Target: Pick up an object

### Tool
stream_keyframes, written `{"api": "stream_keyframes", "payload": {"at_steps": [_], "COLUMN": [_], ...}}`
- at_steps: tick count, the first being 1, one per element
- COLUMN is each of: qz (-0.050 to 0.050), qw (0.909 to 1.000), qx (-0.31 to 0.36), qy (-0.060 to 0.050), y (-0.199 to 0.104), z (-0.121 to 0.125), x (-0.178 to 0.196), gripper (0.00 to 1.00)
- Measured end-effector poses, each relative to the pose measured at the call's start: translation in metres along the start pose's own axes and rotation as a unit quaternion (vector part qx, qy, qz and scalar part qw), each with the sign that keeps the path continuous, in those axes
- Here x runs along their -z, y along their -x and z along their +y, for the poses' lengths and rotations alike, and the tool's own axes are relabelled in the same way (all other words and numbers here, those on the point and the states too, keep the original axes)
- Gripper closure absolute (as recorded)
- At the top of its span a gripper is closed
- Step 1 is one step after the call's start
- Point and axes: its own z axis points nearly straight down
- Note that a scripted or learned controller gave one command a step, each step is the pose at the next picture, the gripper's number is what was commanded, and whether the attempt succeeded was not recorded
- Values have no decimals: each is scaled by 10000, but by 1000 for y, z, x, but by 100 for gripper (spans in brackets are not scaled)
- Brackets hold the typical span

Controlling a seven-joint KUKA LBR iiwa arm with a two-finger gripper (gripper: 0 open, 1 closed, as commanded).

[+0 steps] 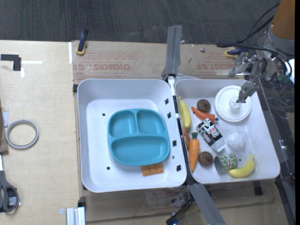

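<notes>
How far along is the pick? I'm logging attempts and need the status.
Done: the gripper is low over the white plate in the right bin. In hand: nothing visibly held. Left: grasping and lifting something; the bananas, carrots and the rest all lie in the bin.

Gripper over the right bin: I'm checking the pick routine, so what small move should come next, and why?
Probably a short, straight descent. The gripper hangs over the white plate at the back of the right bin, with nothing seen held in it; the bananas, carrots and other toys lie nearer the front.
</notes>
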Motion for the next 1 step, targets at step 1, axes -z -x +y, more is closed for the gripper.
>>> {"api": "stream_keyframes", "payload": {"at_steps": [1], "qz": [7], "qw": [9902], "qx": [-1398], "qy": [1], "y": [20], "z": [41], "x": [-172], "gripper": [0]}}
